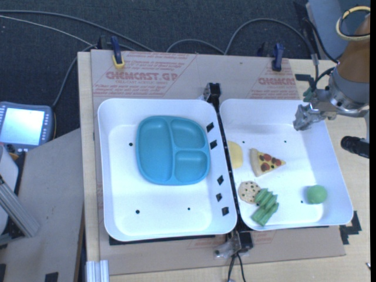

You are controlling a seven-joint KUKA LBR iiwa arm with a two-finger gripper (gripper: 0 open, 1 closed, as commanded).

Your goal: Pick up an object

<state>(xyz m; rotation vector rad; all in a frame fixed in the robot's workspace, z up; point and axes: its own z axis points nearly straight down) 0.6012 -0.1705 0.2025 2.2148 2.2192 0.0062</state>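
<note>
The right bin point(329, 157) holds several toy foods: a pizza slice point(265, 161), a yellow piece point(235, 154) against the left wall, a chocolate-chip cookie point(249, 190), green beans point(265, 206) and a green ball point(316, 194). My gripper point(305, 117) hangs over the bin's far right corner, up and to the right of the pizza slice, well apart from every item. Nothing shows between its tips.
The left bin point(117, 204) carries a blue divided tray point(173, 150). A black divider with clips point(216, 151) runs between the bins. Clamps point(117, 53) and cables lie along the bench's far edge; a screen point(24, 125) stands at the left.
</note>
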